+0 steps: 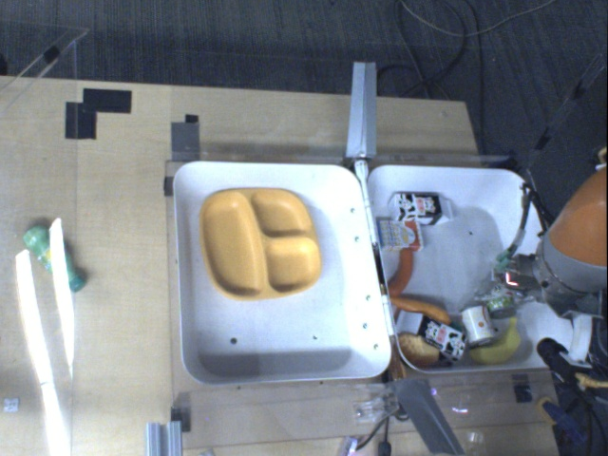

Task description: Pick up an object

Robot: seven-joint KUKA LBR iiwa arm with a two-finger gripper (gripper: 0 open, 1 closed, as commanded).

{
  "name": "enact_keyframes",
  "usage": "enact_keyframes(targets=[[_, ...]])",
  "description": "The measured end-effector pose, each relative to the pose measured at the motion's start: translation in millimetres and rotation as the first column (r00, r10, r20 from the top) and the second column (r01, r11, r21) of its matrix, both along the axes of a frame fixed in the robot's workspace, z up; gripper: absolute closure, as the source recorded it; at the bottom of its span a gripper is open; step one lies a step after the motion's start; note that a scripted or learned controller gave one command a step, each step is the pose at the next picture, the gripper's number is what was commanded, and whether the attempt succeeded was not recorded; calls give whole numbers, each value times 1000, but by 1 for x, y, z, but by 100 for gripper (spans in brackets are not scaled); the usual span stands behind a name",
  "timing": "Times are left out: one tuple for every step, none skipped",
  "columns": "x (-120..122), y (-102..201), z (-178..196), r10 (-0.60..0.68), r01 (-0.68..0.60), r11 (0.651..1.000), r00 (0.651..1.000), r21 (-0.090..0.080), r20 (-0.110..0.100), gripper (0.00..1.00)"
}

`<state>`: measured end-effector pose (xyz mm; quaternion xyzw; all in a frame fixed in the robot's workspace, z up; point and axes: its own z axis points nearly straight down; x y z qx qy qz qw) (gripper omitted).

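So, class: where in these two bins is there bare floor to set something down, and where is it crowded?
Left bin: bare floor all round the yellow tray, widest along the near edge. Right bin: bare patch in the middle and far right, beyond the cartons. Crowded: its near edge, where hot dog, small can and banana cluster by the arm.
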<state>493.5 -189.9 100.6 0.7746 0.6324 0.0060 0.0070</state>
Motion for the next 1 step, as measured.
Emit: enact_keyframes(targets=[[119,55,116,-333,333,943,943,3,-14,100]])
